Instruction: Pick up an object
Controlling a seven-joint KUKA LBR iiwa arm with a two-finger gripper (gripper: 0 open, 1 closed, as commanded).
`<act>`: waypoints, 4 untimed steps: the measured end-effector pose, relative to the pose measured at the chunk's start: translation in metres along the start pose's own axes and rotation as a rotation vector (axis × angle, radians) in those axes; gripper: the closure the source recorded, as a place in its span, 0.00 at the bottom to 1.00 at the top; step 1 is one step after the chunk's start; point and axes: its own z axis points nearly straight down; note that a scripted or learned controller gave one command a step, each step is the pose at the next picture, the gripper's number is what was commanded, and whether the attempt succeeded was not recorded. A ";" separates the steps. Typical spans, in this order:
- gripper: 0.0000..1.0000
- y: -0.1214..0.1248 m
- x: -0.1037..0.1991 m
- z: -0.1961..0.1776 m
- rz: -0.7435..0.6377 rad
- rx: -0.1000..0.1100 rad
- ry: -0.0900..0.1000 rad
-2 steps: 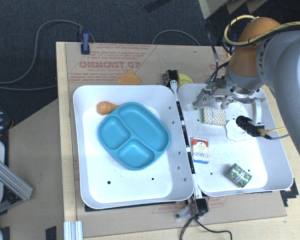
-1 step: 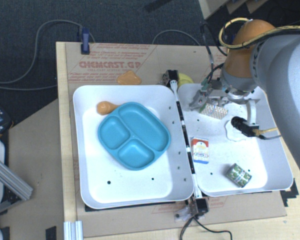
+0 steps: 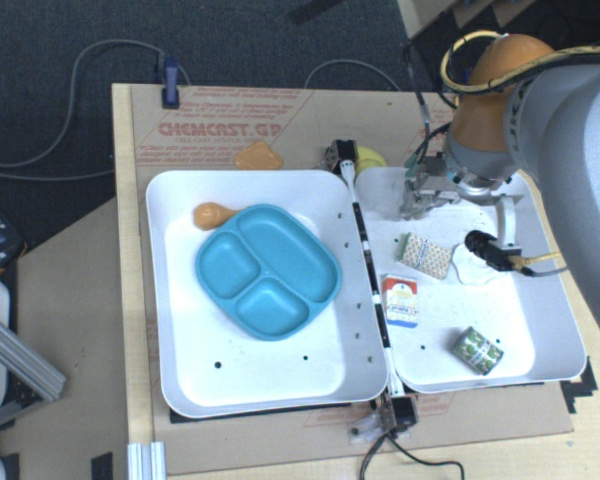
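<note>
My gripper (image 3: 418, 200) hangs low over the far left part of the right bin (image 3: 550, 353), with nothing visibly held. Just in front of it lies a small patterned packet (image 3: 426, 255). A white carton with a red and blue label (image 3: 401, 301) rests against the bin's left wall. A green can (image 3: 478, 350) lies on its side near the front right. In the left bin (image 3: 180, 368) a blue divided plate (image 3: 268, 268) sits in the middle, with an orange drumstick-shaped toy (image 3: 212, 214) at its far left edge.
A yellow object (image 3: 370, 157) sits just behind the bins near the divider. An orange object (image 3: 258, 156) lies on the cardboard behind the left bin. The grey arm (image 3: 570, 138) fills the upper right, and cables run across the dark floor.
</note>
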 end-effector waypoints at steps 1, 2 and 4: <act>0.00 0.000 0.000 0.001 0.000 0.002 0.000; 0.00 -0.040 -0.002 0.012 0.004 0.012 0.004; 0.00 -0.037 -0.001 0.001 0.003 0.006 0.003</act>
